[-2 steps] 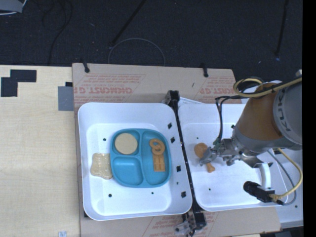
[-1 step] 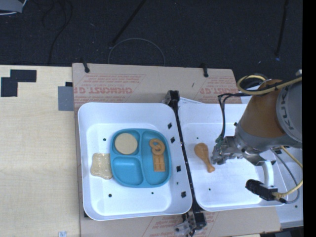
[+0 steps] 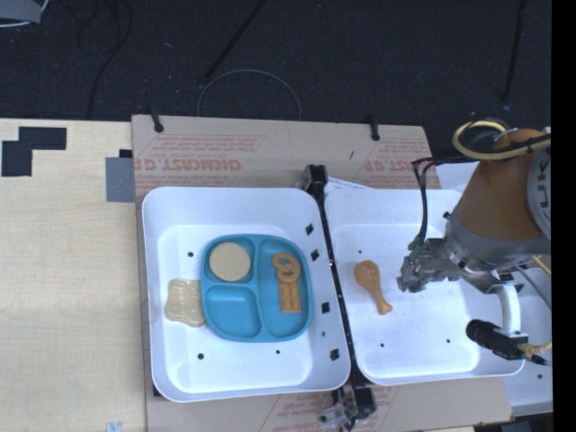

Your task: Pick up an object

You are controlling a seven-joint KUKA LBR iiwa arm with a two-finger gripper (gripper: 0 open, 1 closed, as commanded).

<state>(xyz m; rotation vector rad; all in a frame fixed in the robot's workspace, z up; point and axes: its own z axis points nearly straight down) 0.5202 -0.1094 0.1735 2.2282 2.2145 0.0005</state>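
Camera view: claw (image 3: 416,273) just right of toy drumstick (image 3: 372,285) in right bin (image 3: 423,358), finger state unreadable. Best centred over the shaft before descending and closing.

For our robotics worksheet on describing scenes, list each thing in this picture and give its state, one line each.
Blue plastic divided tray: flat in the left white bin.
Round tan disc: in the tray's upper-left compartment.
Brown key-shaped piece: in the tray's right compartment.
Pale beige slab: on the bin floor, against the tray's left edge.
Tan drumstick-shaped toy: lying in the right white bin, ungrasped.
Hand: beside the drumstick, apart.
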